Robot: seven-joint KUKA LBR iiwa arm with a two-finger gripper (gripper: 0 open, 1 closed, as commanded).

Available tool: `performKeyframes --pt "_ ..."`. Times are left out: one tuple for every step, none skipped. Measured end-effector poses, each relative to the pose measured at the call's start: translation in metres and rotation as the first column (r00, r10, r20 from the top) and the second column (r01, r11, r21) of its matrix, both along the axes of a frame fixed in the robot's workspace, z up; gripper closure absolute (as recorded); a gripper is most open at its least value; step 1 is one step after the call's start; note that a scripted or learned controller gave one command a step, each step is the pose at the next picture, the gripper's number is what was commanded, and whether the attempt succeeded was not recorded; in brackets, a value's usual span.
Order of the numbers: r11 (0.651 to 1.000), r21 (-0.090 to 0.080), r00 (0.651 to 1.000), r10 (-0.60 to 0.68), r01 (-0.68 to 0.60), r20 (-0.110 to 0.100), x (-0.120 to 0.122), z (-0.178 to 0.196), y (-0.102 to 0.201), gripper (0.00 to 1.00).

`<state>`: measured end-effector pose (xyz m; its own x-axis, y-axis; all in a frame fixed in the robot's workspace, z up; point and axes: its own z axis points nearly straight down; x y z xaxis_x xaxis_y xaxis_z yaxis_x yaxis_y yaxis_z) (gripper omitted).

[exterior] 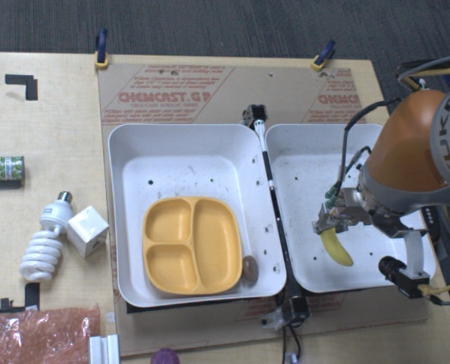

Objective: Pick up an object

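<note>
A yellow banana (338, 250) lies in the right bin (301, 173), near its front wall. My gripper (329, 220) hangs over the banana's upper end, at or just above it, and the arm's orange band (410, 146) rises to the right. The wrist hides the spot where the gripper and the banana meet. In the left bin (126, 165) sits a yellow divided plate (192, 245), with a small brown object (249, 270) against its right edge.
Outside the bins, on the bench's left, are a white spiral light bulb (45, 241), a white cube (88, 230), a green can (7, 170) and a pink bag (35, 336). A black divider (269, 180) runs between the bins.
</note>
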<state>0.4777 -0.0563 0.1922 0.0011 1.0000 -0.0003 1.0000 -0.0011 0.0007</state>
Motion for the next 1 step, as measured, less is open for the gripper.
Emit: performKeyframes --pt "1.0 0.0 1.0 0.0 0.0 0.0 0.0 0.0 -0.0212 1.0"
